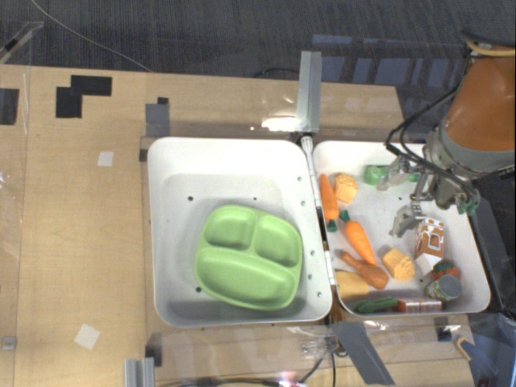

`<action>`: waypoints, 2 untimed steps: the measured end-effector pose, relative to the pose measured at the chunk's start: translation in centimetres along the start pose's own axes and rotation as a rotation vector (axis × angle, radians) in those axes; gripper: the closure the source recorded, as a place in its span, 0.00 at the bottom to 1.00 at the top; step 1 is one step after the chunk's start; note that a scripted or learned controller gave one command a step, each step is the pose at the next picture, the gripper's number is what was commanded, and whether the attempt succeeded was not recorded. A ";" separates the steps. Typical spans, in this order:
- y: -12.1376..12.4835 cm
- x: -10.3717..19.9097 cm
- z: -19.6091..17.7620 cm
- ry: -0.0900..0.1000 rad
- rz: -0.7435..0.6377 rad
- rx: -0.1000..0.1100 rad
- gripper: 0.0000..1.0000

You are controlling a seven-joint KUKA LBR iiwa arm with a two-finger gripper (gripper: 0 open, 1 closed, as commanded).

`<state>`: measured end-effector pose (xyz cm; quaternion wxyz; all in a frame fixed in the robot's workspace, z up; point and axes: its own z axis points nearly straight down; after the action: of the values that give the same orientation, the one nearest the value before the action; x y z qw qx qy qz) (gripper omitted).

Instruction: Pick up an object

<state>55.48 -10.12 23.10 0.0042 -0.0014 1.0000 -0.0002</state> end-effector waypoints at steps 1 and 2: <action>1.8 -0.2 13.4 -0.001 0.152 0.000 0.00; 2.0 -0.5 12.2 -0.009 0.146 0.000 1.00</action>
<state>56.09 -8.13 10.88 0.0087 0.0716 0.9974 0.0003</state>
